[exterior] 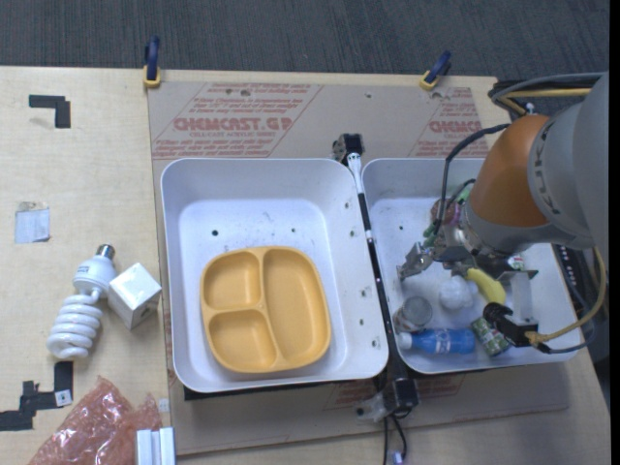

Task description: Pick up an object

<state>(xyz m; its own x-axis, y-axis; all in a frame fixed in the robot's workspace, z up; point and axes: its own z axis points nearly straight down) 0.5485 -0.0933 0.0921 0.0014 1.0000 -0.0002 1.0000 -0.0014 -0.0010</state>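
The right bin (pixel 387 201) serves as the landmark: it sits on the bench (pixel 87 182) with its left wall touching the left bin (pixel 184 211), a thin black strip (pixel 366 231) running along the seam between them. The upper left part of the right bin's floor is bare white, giving open room there, while its lower half is crowded. Along the bin's near wall lies a blue plastic bottle (pixel 438 341), its long axis running left to right, parallel to that wall, with a small green and dark piece (pixel 487 337) just beside its right end. Above the bottle, near the middle of the bin, rest a round grey lid-like object (pixel 417 310) and a white crumpled ball (pixel 453 294), close together. A yellow banana-shaped piece (pixel 482 282) lies tilted just right of the ball, its long axis slanting from upper left to lower right. The grey arm (pixel 572 163) with its orange band covers the bin's upper right corner, and the hand (pixel 434 258) hangs over the bin's middle, just above the ball and lid; how far it is open cannot be told, nor whether it touches anything. The left bin holds a yellow divided plate (pixel 263 308), well apart from the hand.
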